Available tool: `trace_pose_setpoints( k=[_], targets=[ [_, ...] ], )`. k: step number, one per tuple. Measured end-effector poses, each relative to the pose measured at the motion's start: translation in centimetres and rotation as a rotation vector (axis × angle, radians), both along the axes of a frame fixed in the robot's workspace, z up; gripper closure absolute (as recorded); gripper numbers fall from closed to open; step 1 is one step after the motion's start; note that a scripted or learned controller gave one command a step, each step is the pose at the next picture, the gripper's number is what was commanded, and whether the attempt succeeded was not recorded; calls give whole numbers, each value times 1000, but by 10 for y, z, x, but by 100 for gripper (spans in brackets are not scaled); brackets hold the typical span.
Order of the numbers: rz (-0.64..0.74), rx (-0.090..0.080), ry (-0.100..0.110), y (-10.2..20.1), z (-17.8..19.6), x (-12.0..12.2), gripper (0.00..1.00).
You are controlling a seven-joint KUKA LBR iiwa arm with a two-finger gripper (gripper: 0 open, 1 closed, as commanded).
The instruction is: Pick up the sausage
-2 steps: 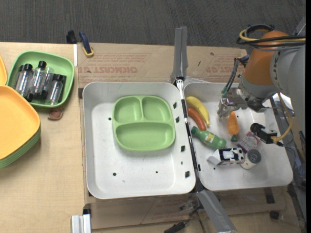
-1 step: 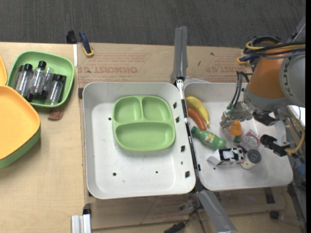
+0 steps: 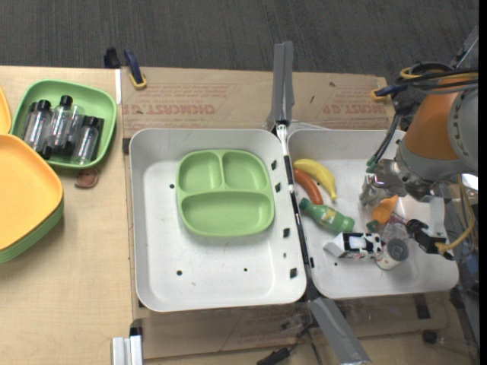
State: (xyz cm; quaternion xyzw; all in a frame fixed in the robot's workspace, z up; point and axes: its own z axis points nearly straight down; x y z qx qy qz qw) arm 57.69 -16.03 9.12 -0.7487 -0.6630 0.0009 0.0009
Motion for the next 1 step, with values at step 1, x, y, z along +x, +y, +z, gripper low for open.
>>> trace_pose_setpoints(
  k=[1],
  targets=[
    [144, 1, 1, -15, 0, -32, 100]
  ],
)
